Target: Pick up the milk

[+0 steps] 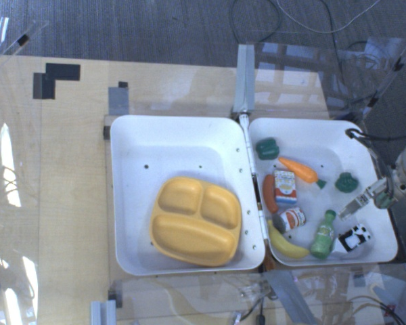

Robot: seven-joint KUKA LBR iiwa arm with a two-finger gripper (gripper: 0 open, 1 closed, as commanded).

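Observation:
The milk (355, 237) is a small carton with black-and-white cow patches, lying in the front right corner of the right bin (365, 135). My gripper (358, 204) reaches in from the right edge and hangs just above and behind the milk, apart from it. Nothing shows in its grasp. The grey wrist and the orange band sit at the frame's right edge.
A green bottle (323, 235) lies just left of the milk, with a banana (287, 244), a small can (293, 219), a white snack box (285, 186), a sausage (268, 193), a carrot (299, 170) and two green vegetables (266, 147) nearby. The left bin (132, 181) bears a yellow divided plate (196, 220).

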